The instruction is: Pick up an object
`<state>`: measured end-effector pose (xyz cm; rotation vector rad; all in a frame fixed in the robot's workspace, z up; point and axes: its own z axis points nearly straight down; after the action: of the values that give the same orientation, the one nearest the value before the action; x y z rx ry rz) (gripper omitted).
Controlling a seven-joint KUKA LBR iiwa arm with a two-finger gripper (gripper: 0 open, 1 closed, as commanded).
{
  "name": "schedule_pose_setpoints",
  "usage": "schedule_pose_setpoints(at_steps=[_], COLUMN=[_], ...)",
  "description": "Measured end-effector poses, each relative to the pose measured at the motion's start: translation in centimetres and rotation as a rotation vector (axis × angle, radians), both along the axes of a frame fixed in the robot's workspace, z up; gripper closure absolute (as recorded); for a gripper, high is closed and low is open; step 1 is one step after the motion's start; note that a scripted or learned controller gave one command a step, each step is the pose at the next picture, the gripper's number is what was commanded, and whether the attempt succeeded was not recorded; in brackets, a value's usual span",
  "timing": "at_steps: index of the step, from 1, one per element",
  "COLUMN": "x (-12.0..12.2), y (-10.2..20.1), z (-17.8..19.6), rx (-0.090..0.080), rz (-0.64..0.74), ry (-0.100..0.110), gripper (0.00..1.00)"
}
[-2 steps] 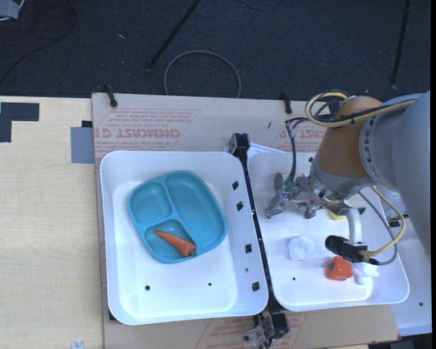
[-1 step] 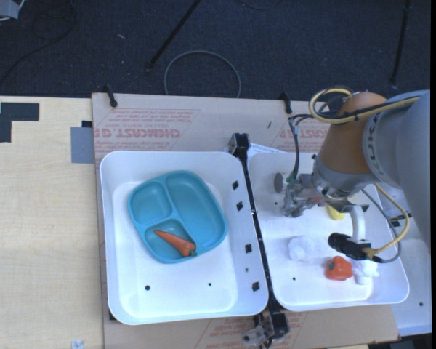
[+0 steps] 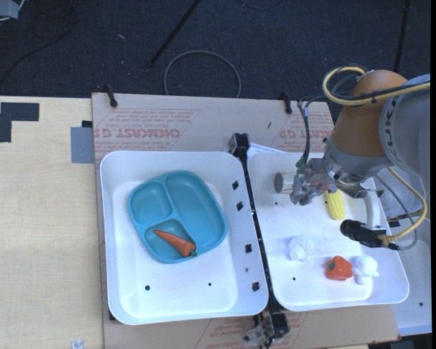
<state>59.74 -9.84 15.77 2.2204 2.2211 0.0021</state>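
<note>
Orange pepper (image 3: 338,268) in right bin (image 3: 392,297), gripper (image 3: 300,195) beside corn (image 3: 336,203)

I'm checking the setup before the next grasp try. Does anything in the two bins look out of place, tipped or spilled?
Nothing stands out. The orange toy carrot lies in a compartment of the blue divided plate in the left bin. The yellow corn cob, red-orange toy pepper and small white pieces lie loose in the right bin.
</note>
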Motion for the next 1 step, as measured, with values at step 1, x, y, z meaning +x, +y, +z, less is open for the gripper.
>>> schedule_pose_setpoints(at_steps=[1], x=[-0.25], y=[0.26], z=[4.32], rx=[0.0], rz=[0.0], ry=[0.001], gripper=[1.0])
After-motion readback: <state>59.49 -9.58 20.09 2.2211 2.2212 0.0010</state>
